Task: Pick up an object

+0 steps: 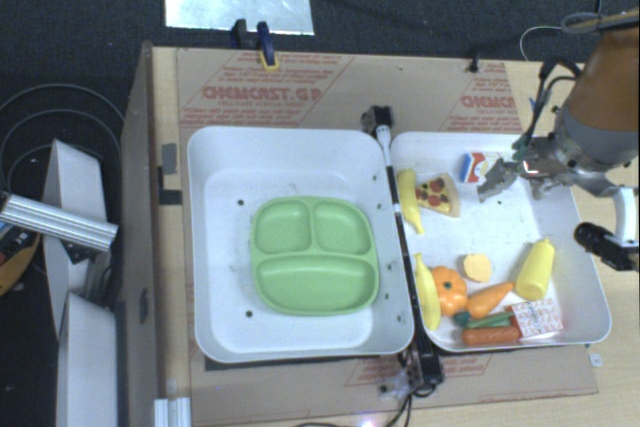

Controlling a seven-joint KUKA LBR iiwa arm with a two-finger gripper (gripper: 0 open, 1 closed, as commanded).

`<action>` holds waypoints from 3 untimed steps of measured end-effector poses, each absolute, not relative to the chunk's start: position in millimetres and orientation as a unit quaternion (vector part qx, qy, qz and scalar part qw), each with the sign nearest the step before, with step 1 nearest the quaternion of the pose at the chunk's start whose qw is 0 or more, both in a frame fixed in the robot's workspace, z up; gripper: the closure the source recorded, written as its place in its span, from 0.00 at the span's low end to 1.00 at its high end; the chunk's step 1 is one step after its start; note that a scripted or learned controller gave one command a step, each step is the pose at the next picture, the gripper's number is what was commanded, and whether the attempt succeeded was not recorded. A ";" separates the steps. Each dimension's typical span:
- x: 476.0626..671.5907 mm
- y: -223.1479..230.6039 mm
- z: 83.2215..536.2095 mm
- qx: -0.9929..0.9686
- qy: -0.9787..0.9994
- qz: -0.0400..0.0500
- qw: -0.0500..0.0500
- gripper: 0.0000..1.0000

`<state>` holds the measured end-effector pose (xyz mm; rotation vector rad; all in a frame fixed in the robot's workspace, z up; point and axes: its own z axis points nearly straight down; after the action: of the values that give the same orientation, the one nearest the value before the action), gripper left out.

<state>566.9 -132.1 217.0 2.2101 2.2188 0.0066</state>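
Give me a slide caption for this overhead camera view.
Grey arm's gripper hovers over the right white bin of toy food; a green divided plastic plate sits in the left white bin.

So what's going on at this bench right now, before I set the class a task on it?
A grey robot arm reaches in from the right, with its claw above the far end of the right bin. That bin holds toy food: a pizza slice, a banana, a yellow bottle, a carrot and more. Nothing is between the claw's fingers. The left bin holds a green divided plate.
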 end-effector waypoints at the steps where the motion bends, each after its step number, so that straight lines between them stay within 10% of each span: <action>1: 519.0 -147.4 134.7 0.708 0.706 -0.002 -0.003 0.00; 2: 587.0 -117.5 111.3 0.704 0.710 0.001 0.002 0.00; 3: 482.0 -166.0 83.2 0.710 0.704 -0.001 -0.003 0.00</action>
<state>482.0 -166.0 83.2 2.2349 2.2178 -0.0035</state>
